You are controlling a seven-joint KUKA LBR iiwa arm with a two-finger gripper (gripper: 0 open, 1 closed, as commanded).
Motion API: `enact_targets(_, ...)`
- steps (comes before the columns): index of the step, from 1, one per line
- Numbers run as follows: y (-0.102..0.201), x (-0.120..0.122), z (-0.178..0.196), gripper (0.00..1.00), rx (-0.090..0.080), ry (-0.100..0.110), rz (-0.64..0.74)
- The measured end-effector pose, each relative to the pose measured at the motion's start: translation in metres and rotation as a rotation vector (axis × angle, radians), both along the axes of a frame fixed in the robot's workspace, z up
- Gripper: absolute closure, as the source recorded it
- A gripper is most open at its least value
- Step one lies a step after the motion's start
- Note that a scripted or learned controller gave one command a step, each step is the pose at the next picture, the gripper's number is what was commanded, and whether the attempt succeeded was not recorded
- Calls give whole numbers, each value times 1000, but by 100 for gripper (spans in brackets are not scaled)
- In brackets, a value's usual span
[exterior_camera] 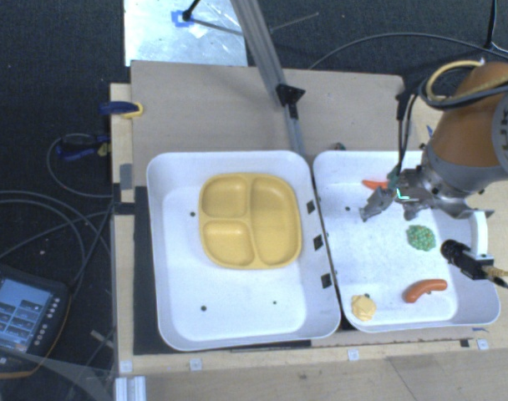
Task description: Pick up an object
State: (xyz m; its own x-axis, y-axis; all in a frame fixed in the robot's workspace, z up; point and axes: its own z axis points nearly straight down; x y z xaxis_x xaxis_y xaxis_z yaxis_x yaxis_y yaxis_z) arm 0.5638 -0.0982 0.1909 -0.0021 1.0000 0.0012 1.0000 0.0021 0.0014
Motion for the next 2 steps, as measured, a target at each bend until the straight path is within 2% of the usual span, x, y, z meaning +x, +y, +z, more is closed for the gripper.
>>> enact_targets(2,7,-9,-103,0,0,5,-2)
